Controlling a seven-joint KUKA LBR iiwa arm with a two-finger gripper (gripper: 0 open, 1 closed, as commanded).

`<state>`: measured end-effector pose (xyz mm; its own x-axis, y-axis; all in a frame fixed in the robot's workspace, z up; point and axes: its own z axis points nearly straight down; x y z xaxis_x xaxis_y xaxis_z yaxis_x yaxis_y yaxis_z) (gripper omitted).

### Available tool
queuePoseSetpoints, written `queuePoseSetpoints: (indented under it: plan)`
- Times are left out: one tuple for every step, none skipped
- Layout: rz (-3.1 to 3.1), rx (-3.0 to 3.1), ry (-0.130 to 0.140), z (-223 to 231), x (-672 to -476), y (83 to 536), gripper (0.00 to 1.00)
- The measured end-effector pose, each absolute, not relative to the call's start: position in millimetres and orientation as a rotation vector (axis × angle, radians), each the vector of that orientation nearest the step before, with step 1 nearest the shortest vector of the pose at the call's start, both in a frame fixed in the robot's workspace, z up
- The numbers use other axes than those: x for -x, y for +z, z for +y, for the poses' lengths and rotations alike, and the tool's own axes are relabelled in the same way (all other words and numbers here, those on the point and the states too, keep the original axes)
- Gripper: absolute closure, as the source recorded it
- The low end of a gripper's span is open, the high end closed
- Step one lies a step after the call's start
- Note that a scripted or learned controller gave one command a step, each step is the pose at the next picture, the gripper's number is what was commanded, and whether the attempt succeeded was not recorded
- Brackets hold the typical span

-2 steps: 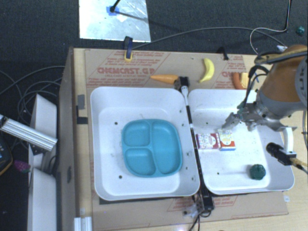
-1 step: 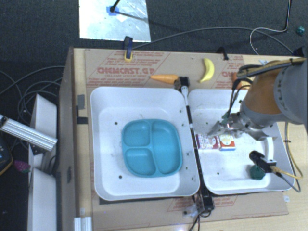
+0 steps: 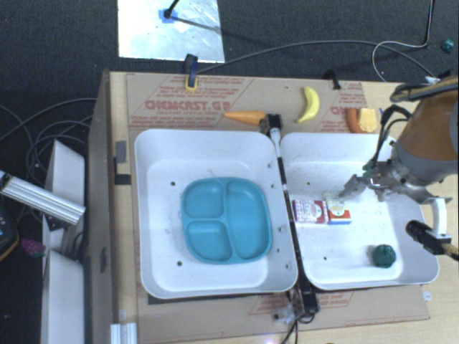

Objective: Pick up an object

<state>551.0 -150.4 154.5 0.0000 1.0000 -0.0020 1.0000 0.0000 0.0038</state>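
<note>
White plastic forms two shallow bins side by side on a cardboard-covered bench: the left bin (image 3: 154, 192) holds a blue divided tray (image 3: 226, 218), the right bin (image 3: 412, 267) a small red-and-white carton (image 3: 320, 211) lying flat near the divider and a dark green ball (image 3: 384, 256) toward its near right corner. Reaching in from the right, the grey arm with its orange band (image 3: 434, 131) hangs over the right bin, its gripper (image 3: 353, 187) low just above and right of the carton; nothing is seen held, and its state cannot be told. Behind the bins lie a carrot (image 3: 244, 117), a banana (image 3: 310, 104) and an orange object (image 3: 362, 120).
</note>
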Motion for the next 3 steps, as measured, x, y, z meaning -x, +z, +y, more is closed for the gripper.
queuePoseSetpoints:
  plan:
    - [2.222,-2.215,0.006,-118,-563.0,88,0.0]
    - [2.217,-2.209,0.012,-119,-565.4,101,1.0]
    - [2.219,-2.216,0.002,-176,-606.2,158,1.0]
